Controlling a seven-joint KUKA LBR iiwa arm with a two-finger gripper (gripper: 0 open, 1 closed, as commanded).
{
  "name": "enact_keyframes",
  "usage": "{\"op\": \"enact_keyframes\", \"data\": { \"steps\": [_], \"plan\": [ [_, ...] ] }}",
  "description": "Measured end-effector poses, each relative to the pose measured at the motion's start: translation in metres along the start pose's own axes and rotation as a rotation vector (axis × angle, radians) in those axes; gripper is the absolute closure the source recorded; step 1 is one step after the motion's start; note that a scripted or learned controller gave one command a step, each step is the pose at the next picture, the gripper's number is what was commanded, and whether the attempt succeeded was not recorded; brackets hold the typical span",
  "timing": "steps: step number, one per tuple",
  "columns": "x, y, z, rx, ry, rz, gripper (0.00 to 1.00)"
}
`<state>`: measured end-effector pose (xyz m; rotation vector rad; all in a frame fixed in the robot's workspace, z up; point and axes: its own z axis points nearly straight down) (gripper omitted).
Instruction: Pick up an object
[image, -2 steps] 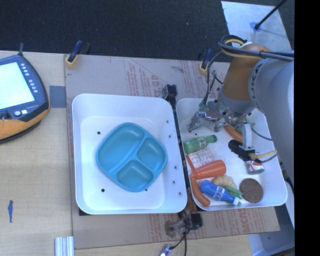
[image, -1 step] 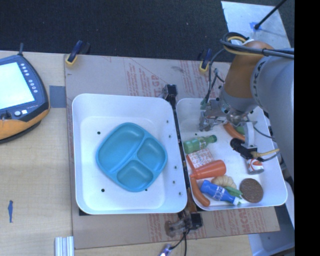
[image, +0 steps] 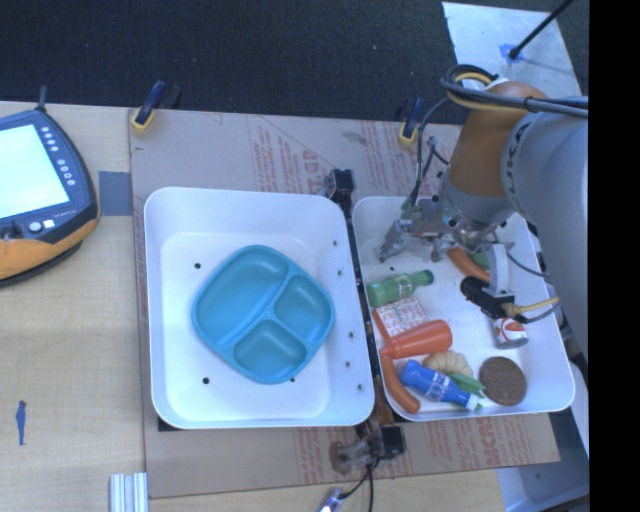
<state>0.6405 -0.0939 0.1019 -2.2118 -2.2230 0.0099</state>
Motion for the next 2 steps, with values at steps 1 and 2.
{"op": "enact_keyframes", "data": {
  "steps": [1,2],
  "plan": [
    [-0.0007,0.0,-0.0103,0.002,0.0,0.0,1.0],
    [-0.0007,-0.0001,-0.0102,0.002,0.0,0.0,0.0]
  ]
}}
